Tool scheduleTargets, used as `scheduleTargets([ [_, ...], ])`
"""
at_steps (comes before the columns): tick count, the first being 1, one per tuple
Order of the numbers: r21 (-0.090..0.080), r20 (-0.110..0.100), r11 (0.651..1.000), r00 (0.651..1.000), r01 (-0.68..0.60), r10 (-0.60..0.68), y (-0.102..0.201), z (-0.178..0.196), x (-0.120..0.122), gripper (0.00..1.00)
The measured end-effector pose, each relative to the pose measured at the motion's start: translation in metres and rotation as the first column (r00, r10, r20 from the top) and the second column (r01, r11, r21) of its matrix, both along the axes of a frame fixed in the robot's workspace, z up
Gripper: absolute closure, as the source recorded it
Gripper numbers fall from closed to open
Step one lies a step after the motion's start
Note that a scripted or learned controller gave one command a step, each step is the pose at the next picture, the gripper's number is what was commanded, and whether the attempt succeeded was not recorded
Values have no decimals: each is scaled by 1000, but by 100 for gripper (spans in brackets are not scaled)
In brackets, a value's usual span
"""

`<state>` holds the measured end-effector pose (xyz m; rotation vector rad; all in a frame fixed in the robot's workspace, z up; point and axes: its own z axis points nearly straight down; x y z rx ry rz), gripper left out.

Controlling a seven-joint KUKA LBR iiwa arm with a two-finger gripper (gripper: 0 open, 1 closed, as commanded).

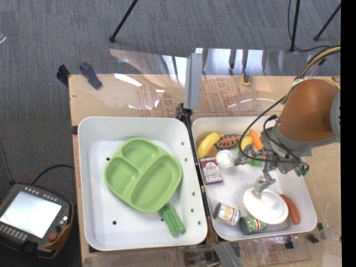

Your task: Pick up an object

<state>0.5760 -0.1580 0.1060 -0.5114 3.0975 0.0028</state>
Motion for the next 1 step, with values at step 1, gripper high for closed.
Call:
scheduleTargets([
  [1, -4, 12, 994, 994, -106, 106, -52, -12, 63, 0],
])
